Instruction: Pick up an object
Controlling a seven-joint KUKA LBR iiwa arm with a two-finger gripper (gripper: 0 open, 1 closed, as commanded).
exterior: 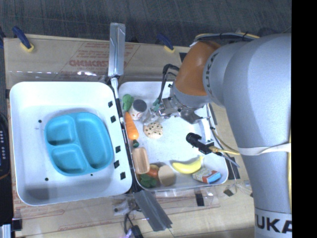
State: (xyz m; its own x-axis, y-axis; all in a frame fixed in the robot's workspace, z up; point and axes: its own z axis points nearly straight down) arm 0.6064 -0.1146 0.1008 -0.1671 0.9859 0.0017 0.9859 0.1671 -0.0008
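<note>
- The pincer (159, 108) hangs low over the upper left part of the right bin (173, 89), below the orange band of the arm (257, 93)
- Whether the pincer is apart or together cannot be told from this view; the wrist hardware hides the tips, and nothing is seen clamped in it
- The nearest candidate is the cookie (153, 129), lying flat on the bin floor just below and slightly left of the pincer, apart from it
- The grey cup (138, 106) sits just left of the pincer, beside the green vegetable (128, 102)
- The carrot (131, 127) lies along the bin's left wall, long axis running up and down the view
- The banana (187, 166) lies well apart, near the bottom wall, long axis across the view
- Judgement: a short shift toward the bottom of the view places the pincer over the cookie; being round, it imposes no approach angle
</note>
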